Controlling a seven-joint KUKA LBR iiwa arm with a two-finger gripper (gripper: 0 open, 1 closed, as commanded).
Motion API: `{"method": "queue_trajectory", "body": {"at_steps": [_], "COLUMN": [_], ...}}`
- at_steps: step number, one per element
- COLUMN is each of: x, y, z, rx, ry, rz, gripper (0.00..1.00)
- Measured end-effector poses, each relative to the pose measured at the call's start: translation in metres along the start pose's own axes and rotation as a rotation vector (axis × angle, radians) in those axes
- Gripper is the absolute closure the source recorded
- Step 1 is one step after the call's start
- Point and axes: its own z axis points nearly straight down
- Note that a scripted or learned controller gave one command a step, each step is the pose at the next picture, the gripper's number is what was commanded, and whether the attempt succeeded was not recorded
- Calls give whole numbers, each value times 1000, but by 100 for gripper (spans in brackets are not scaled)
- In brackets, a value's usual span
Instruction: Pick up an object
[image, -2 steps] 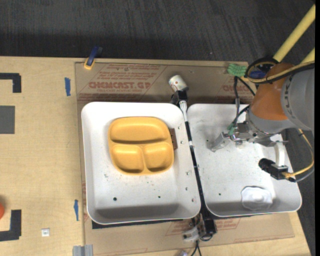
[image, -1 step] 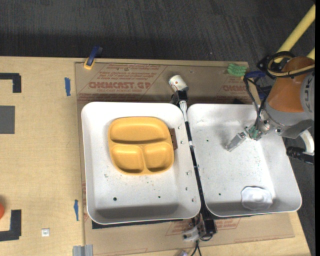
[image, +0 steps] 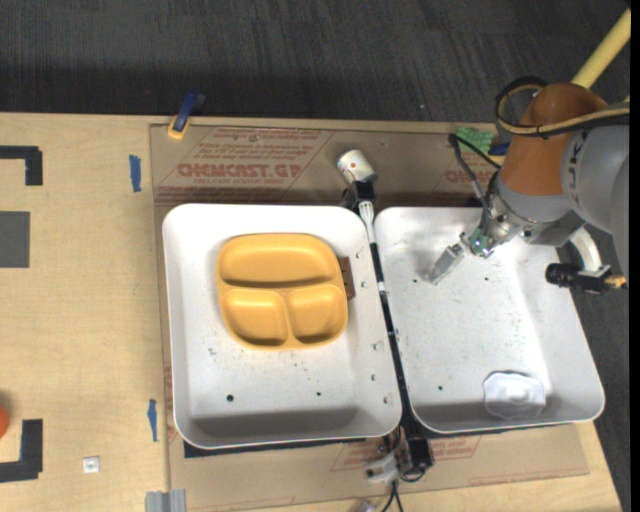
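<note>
Two white bins sit side by side, rims touching. One yellow three-compartment tray (image: 283, 289) lies in the left bin (image: 190, 330), nearer its far wall. One pale crumpled object (image: 514, 392) rests in the right bin's (image: 560, 340) near right corner, against the wall. One gripper (image: 445, 263) hangs over that bin's far-left part, well apart from it, over bare floor; its state cannot be told.
</note>
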Motion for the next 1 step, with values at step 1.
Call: {"method": "queue_trajectory", "body": {"at_steps": [1], "x": [78], "y": [-63], "z": [0], "rx": [-20], "ry": [-10], "rz": [267], "gripper": [0]}}
